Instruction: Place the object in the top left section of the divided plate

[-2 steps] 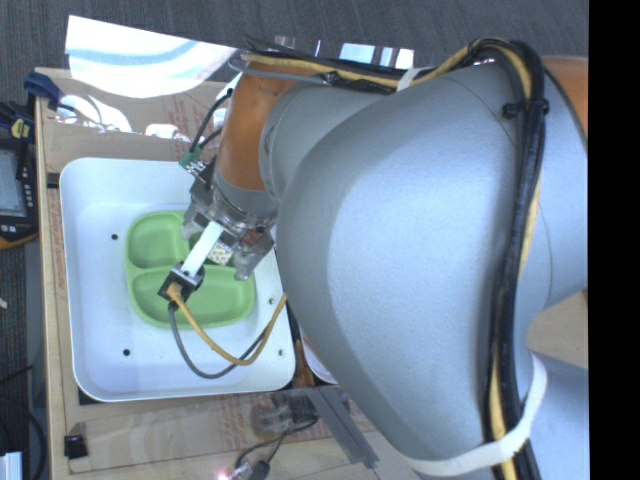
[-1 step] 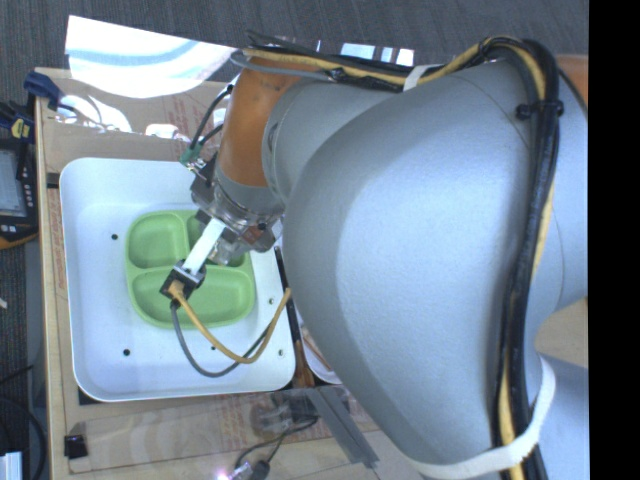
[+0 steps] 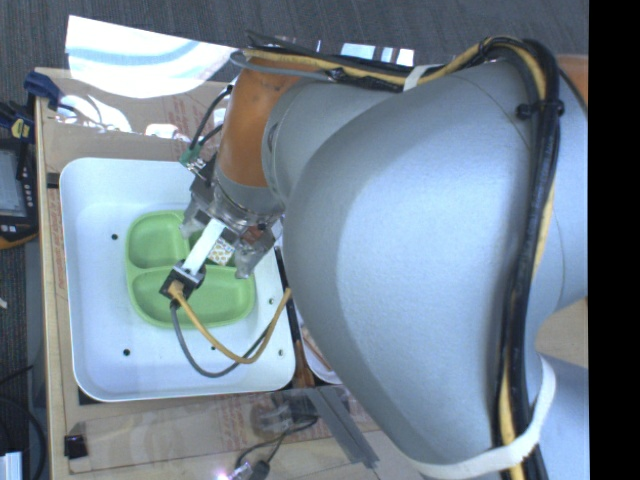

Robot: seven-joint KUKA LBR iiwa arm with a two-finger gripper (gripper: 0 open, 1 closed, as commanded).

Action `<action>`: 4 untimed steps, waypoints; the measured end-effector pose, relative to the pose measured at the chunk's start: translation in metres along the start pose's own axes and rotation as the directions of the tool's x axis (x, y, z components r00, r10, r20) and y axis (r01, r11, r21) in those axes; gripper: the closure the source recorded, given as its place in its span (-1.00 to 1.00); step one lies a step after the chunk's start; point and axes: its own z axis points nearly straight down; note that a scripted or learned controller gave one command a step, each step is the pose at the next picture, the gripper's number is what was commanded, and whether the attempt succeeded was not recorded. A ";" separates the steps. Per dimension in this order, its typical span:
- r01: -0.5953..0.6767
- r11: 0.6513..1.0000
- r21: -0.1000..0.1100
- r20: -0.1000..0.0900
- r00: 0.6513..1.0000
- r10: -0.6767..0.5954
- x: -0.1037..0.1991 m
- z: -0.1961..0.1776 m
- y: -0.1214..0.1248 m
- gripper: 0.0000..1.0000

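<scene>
Divided plate [image 3: 160,268] in the left bin [image 3: 90,268], hand [image 3: 222,253] above the plate's right side.

I can read no text, label, brand or number anywhere here. The device [image 3: 17,183] at the left edge has a dark screen, but whatever is on it is too small for me to read.

Green divided plate [image 3: 160,268] smooth glossy plastic; white bin [image 3: 95,298] smooth plastic; arm [image 3: 430,258] matt grey shell.
</scene>
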 end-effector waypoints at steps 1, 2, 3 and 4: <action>0.008 1.000 0.003 0.002 1.000 -0.008 0.000 -0.009 -0.001 1.00; 0.008 1.000 0.004 0.002 1.000 -0.008 0.001 -0.008 -0.002 -1.00; 0.017 1.000 0.007 0.004 1.000 -0.017 0.001 -0.017 -0.003 1.00; 0.017 1.000 0.008 0.005 1.000 -0.017 0.001 -0.017 -0.003 -1.00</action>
